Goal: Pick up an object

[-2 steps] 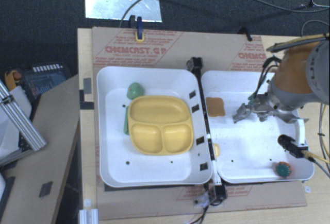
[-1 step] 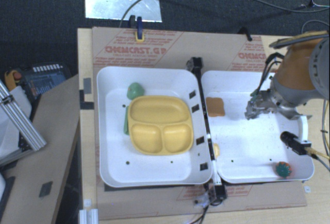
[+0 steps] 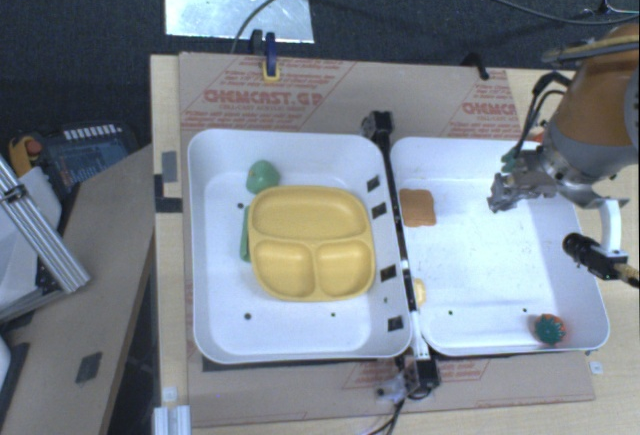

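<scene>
Yellow plastic fills much of the left bin (image 3: 210, 253): a three-compartment tray (image 3: 308, 241) lies near its middle, and a green object (image 3: 262, 175) sits touching the tray's far-left edge, partly tucked under it. In the right bin (image 3: 470, 323), a flat tan piece (image 3: 417, 207) rests close to the divider toward the far side, a small yellow item (image 3: 418, 293) lies against the divider nearer the front, and a small teal and orange ball (image 3: 548, 328) sits in the near-right corner. Over the right bin's far-right part hangs the end effector (image 3: 512, 189); nothing shows between its tips, and whether they are spread or closed I cannot tell. Both bins rest on a cardboard-covered counter (image 3: 330, 88).
</scene>
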You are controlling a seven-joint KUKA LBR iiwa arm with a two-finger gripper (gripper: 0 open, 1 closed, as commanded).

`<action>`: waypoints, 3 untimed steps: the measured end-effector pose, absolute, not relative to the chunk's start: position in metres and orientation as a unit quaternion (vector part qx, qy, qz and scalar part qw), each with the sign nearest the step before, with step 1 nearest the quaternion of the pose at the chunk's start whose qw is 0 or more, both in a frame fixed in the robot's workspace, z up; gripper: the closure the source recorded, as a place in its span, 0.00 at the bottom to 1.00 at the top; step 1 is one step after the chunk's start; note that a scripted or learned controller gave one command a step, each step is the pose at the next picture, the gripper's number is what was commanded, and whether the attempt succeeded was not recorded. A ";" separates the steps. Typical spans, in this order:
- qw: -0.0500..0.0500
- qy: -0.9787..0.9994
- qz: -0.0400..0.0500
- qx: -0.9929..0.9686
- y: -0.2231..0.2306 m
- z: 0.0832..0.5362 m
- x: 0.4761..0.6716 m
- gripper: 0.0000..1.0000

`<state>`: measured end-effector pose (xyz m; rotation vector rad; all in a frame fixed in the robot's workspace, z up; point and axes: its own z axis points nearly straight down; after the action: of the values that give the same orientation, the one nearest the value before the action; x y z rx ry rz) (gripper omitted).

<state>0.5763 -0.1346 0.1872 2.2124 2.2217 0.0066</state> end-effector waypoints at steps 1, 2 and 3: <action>0.003 0.709 0.002 0.706 -0.138 0.231 0.577 1.00; 0.004 0.709 0.002 0.705 -0.138 0.286 0.579 1.00; 0.002 0.710 0.002 0.704 -0.094 0.278 0.599 1.00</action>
<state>0.5986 -0.0942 0.2783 2.2098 2.2288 0.0047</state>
